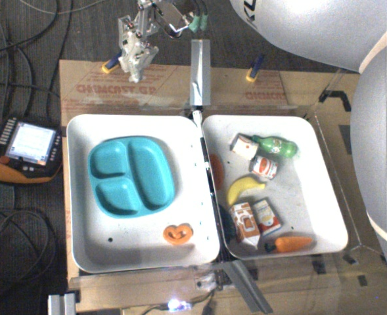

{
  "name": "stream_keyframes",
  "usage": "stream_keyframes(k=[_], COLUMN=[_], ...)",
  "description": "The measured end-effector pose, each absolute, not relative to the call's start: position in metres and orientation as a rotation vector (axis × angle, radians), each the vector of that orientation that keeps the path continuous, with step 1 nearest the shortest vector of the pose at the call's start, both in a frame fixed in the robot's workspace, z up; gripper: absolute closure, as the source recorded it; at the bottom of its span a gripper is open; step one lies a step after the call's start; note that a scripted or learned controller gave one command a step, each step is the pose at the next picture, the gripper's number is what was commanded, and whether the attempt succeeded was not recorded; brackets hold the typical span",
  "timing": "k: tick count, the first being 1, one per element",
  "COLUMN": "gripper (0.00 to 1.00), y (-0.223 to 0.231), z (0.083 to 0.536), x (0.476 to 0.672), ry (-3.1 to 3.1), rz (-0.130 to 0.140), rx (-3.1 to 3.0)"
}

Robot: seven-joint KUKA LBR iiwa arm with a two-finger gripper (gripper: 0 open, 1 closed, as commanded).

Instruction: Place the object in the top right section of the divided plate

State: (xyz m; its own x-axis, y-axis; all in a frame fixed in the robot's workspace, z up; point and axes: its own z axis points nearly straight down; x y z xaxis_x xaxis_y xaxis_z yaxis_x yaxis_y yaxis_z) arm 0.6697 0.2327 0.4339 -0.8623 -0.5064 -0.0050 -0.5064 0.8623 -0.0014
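Observation:
A turquoise divided plate [133, 174] lies in the left bin [78, 195], with two small sections on its left and one long section on its right. An orange pretzel-shaped object [177, 233] rests on the bin floor, in front of and to the right of the plate. My gripper [135, 74] hangs high over the cardboard beyond the far edge of the left bin, well away from the plate and the pretzel. I see nothing held in it.
The right bin [324, 195] holds a green bottle [275, 147], a small can [264, 168], a banana [244, 189], two cartons [253, 220], a carrot [292, 243] and a red piece [217, 169] by its left wall. A tablet [27, 149] lies left of the bins. The arm's big grey body [311, 18] fills the top right.

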Motion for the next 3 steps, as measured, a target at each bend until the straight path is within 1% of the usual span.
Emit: stream_keyframes(k=[1,2,3], gripper=[1.0,1.0,1.0], y=[0.234,0.139,0.227], z=[0.434,0.434,0.434], x=[0.669,0.667,0.658], ry=[2.712,2.604,2.766], rz=[0.004,0.0,0.007], rx=[-1.573,-1.751,-1.477])
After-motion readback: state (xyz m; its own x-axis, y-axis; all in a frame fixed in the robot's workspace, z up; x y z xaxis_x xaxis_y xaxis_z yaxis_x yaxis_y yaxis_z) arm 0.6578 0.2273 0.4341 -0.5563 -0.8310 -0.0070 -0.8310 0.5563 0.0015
